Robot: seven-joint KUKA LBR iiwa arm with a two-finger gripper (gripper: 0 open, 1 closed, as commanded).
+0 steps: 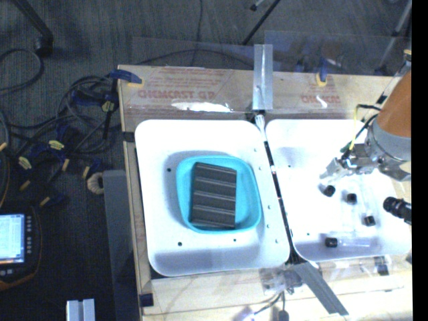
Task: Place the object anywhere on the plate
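Observation:
A dark grey ribbed block (214,194) lies flat in the middle of the blue plate (249,199), which sits in the left white bin (150,199). My gripper (340,179) hangs over the right bin (301,233), well to the right of the plate and apart from the block. Nothing shows in its grasp. The grey arm with its orange band (400,109) comes in from the right edge above it.
A raised divider (271,179) separates the two bins. Small black parts (350,196) lie scattered on the right bin's floor under the gripper. A metal upright (263,79) stands behind the bins, and cables lie on the floor to the left.

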